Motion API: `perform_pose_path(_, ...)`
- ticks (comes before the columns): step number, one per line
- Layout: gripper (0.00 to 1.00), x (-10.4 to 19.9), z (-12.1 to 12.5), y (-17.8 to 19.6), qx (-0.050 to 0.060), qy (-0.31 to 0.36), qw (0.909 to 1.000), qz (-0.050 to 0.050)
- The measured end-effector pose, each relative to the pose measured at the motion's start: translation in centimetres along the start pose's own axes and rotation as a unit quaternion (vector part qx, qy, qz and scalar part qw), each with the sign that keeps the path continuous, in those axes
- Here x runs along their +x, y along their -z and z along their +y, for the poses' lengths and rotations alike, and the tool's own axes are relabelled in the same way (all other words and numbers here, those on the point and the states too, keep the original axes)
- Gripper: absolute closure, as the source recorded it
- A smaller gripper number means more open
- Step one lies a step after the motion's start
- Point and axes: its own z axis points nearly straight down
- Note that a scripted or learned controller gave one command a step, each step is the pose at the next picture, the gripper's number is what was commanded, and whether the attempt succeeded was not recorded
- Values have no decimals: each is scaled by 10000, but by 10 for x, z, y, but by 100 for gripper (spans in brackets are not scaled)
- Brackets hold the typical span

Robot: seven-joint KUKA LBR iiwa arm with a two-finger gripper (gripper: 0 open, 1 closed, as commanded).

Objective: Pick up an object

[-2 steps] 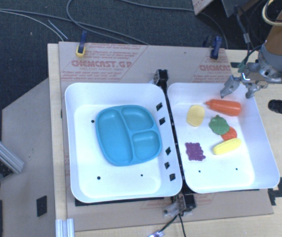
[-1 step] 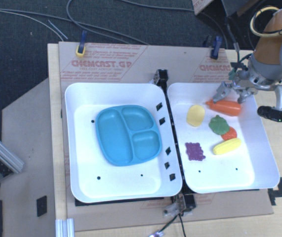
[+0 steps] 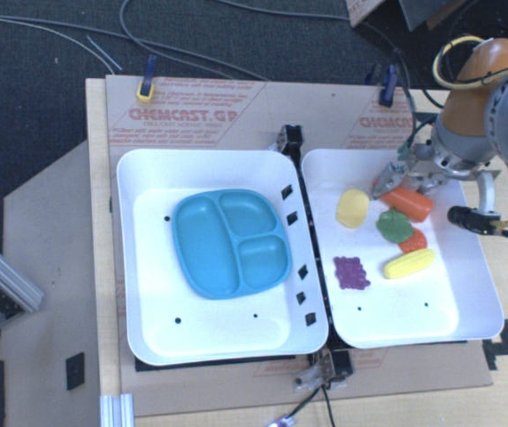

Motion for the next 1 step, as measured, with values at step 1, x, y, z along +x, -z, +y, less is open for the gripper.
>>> perform_pose_path(1,100,0,2,16,-35,6,10000,-11)
